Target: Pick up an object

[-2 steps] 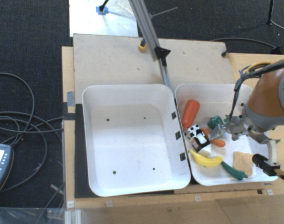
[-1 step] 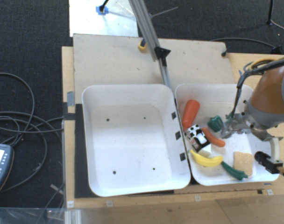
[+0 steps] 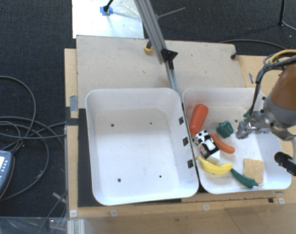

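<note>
The right white bin (image 3: 221, 95) holds seven small objects, one of each: an orange carrot (image 3: 198, 117), a green pepper (image 3: 225, 128), a small orange sausage (image 3: 223, 146), a black-and-white toy (image 3: 205, 142), a yellow banana (image 3: 215, 166), a tan bread slice (image 3: 253, 169) and a dark green vegetable (image 3: 244, 178). No writing is legible. The gripper (image 3: 243, 129) sits just beside the pepper. The left white bin (image 3: 97, 130) adjoins it.
</note>
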Controlling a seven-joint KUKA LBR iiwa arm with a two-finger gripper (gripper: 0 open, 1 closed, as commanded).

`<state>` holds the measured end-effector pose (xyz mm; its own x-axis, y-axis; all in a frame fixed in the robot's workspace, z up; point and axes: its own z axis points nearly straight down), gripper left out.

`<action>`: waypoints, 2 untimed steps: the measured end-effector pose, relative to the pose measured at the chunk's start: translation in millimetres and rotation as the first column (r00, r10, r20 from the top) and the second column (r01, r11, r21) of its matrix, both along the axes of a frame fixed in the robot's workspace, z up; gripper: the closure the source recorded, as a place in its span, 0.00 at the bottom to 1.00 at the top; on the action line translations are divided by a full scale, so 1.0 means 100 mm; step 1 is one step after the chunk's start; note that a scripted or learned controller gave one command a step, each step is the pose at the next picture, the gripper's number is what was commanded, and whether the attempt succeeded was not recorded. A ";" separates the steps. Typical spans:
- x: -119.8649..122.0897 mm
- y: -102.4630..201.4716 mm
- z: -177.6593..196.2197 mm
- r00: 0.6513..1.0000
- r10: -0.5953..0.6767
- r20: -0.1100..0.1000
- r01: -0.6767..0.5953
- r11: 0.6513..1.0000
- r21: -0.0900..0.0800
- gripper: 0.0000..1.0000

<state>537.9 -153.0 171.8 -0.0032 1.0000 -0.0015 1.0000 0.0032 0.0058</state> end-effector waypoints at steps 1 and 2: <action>0.05 0.00 0.44 1.000 0.002 0.001 -0.002 1.000 0.000 1.00; 0.08 0.07 1.06 1.000 0.004 0.003 -0.004 1.000 -0.001 1.00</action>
